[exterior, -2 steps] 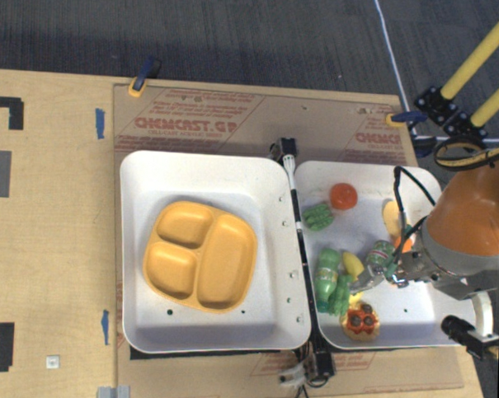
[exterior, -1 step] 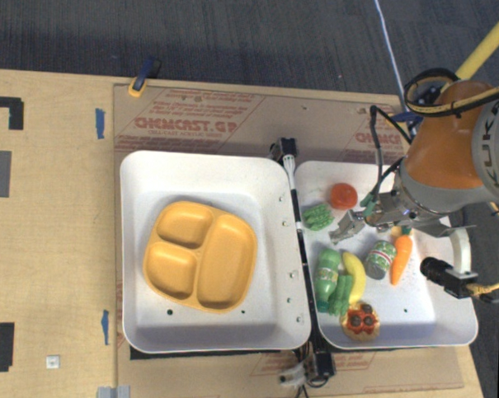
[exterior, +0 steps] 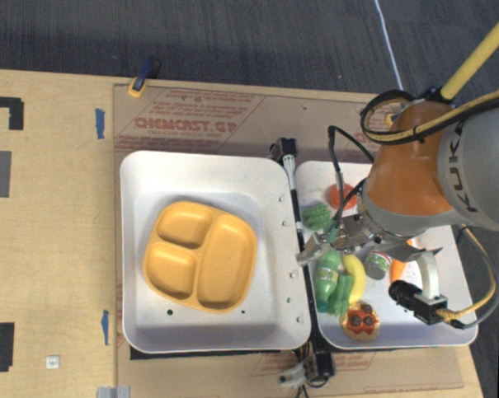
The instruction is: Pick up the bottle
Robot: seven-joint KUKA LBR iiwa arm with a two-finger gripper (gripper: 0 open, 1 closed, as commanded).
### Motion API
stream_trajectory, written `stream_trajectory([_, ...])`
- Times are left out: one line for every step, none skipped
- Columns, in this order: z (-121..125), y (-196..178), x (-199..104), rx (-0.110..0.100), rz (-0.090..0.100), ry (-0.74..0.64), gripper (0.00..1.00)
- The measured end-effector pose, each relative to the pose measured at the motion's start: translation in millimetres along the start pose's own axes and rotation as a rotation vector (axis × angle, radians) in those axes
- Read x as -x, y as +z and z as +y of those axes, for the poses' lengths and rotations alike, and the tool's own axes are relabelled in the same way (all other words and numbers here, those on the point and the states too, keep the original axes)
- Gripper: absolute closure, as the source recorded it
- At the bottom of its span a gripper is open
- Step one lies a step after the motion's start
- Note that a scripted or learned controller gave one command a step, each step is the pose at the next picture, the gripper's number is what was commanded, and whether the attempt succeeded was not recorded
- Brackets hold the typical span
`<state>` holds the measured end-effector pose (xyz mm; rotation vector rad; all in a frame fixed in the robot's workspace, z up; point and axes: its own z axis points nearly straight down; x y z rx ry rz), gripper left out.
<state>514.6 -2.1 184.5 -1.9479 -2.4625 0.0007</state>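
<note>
The bottle point(exterior: 328, 280) is a green toy lying lengthwise in the left part of the right bin point(exterior: 454, 335), beside a yellow banana point(exterior: 355, 277). My gripper point(exterior: 338, 246) hangs low over the bottle's far end, under the grey and orange wrist. Its grey fingers point(exterior: 310, 249) are spread open, and nothing sits between them. The wrist hides the middle of the right bin.
A yellow divided plate point(exterior: 202, 255) lies in the left bin point(exterior: 137, 313). Also in the right bin are a green leafy toy point(exterior: 318, 217), an orange-red piece point(exterior: 342, 195), a round pizza-like toy point(exterior: 360, 321) and a small can-like item point(exterior: 379, 264). Black cables loop around the wrist.
</note>
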Motion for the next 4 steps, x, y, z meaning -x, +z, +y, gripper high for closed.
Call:
stream_trajectory([52.3,-0.2,-27.6,0.002,-0.001,0.083,0.00])
stream_trajectory([-17.2,0.2,-1.2,0.000,-0.001,0.064,0.00])
stream_trajectory([-16.3,-9.8,-1.5,0.002,-0.001,0.063,1.00])
stream_trajectory([-24.9,-10.8,-48.7,0.000,0.000,-0.038,1.00])
